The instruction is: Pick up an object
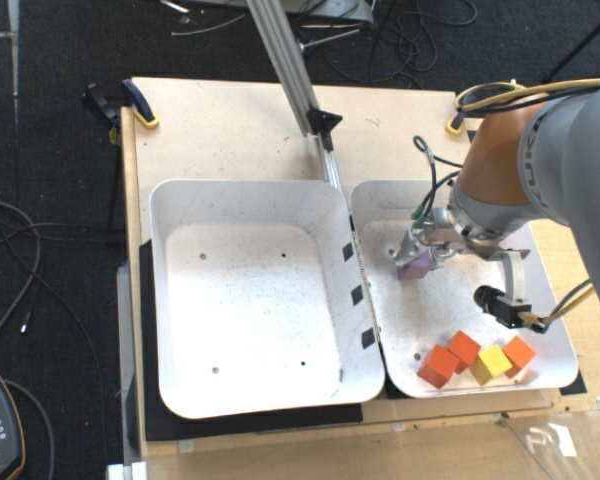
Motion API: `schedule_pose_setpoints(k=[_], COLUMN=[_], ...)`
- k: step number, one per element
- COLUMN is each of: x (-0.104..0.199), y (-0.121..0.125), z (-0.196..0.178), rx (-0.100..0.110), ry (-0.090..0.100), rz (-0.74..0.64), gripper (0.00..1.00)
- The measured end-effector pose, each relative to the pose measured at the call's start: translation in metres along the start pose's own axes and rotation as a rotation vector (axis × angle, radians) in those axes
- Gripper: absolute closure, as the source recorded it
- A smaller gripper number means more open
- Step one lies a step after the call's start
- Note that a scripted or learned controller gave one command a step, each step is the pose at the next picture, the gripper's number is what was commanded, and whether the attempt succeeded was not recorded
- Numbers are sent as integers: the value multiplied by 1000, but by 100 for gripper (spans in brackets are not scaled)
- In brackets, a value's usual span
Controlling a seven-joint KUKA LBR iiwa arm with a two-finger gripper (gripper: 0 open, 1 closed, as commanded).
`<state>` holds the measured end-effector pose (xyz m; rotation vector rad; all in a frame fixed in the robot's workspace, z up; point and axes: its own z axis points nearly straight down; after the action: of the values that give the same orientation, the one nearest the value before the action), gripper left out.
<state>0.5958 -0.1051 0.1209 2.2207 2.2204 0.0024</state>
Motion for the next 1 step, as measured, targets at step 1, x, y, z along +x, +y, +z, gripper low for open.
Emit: schedule_pose_setpoints(k=[1], x=[87], y=[41], z=[-79], rx=[-8], ry=[2], rz=[-11], gripper=[100])
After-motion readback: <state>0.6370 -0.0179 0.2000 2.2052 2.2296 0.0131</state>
